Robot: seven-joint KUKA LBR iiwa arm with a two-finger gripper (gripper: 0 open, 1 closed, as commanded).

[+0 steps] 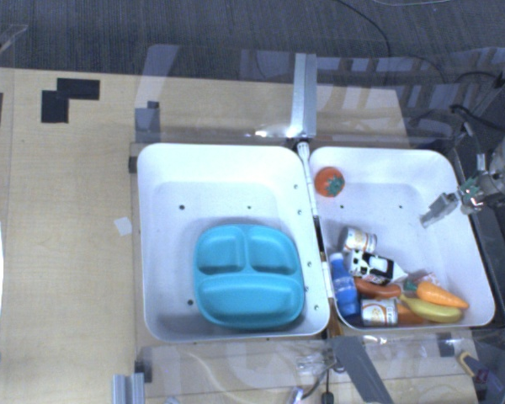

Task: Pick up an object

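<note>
Looking down at my bench point(59, 225) right now. Two white bins sit side by side. The left bin point(160, 225) has a blue divided plate point(248, 276) lying toward its near edge, pretty much centered left to right.

The right bin point(404, 183) is where all the stuff is. A small red tomato point(329, 182) sits alone near the far left corner, right by the divider between the bins. Everything else is heaped along the near edge: a blue bottle point(344, 286) against the left wall, a small jar point(359, 241) just behind it, a black-and-white carton point(374, 267) beside that, a can point(378, 313) at the very front, then a carrot point(440, 294) lying across a banana point(433, 311) toward the near right corner.

The hand point(442, 209) hangs over the right bin's right side, above bare floor, well apart from the pile and the tomato. Nothing's in it. Whether the fingers are apart or together, I can't tell from this angle.
</note>
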